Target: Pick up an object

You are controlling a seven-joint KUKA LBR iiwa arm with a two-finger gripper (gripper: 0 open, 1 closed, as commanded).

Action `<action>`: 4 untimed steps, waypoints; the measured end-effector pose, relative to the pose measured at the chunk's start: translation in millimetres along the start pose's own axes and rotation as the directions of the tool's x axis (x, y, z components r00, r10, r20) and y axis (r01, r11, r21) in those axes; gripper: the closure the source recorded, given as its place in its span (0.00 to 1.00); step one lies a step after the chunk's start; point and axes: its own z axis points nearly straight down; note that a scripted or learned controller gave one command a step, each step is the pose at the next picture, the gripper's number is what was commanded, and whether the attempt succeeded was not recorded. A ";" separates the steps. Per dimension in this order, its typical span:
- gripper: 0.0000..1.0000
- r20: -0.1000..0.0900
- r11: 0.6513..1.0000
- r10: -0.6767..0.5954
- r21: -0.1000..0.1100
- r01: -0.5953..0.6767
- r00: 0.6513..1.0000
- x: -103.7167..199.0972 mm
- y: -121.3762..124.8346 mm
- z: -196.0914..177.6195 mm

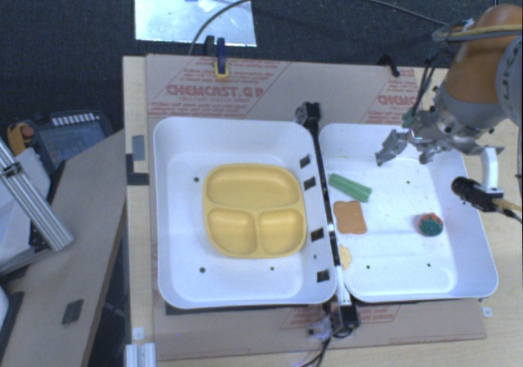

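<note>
Three small things lay in the right bin (466,275), any of them a candidate for picking. A green stick (350,187) lay at a slant near the bin's left wall, toward the middle of its length. Just on its near side sat a flat orange square (350,217), close to the stick but apart from it. Well to the right, near the bin's right wall, sat a small round ball (431,225), green with red patches. A pale yellow scrap (345,257) rested against the divider at the near left of the same bin.

The gripper (411,145) hung over the far part of the right bin, beyond and to the right of the stick. Its two fingers stood spread apart, one pointing left, the other near, with nothing between them. The grey arm (482,71) with its orange band came in from the right.

The left bin (176,275) held a yellow tray (250,208) with three compartments, lying flat near its centre. Both bins sat on a brown board (245,87) with red print.
</note>
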 end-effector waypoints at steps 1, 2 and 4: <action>0.00 0.002 1.000 -0.002 -0.012 0.002 1.000 0.1 2.9 -6.8; 0.00 0.001 1.000 0.000 -0.008 0.000 1.000 -2.4 5.5 55.3; 1.00 0.003 1.000 0.000 -0.016 0.000 1.000 -2.5 7.8 91.7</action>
